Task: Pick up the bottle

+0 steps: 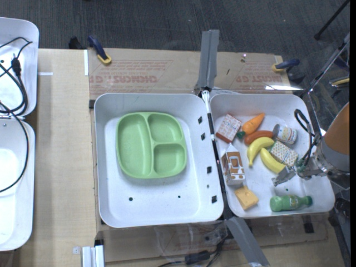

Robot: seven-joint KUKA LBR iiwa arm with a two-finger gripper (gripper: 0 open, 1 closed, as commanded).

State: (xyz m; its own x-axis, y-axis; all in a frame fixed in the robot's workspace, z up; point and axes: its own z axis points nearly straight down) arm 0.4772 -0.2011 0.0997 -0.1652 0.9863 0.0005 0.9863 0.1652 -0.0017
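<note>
Bench with two shallow white bins side by side, seen from above at a slant — the arm enters from the right.

The left bin (105, 149) holds a green divided tray (151, 145). The right bin (253, 100) holds the green bottle (290, 203), lying on its side near the front edge, beside a cheese wedge (246, 197), two bananas (266, 152), a carrot (253, 122) and small cartons (233, 168). The gripper (285, 176) hovers just above the bottle — fingers apart, nothing between them.
</note>
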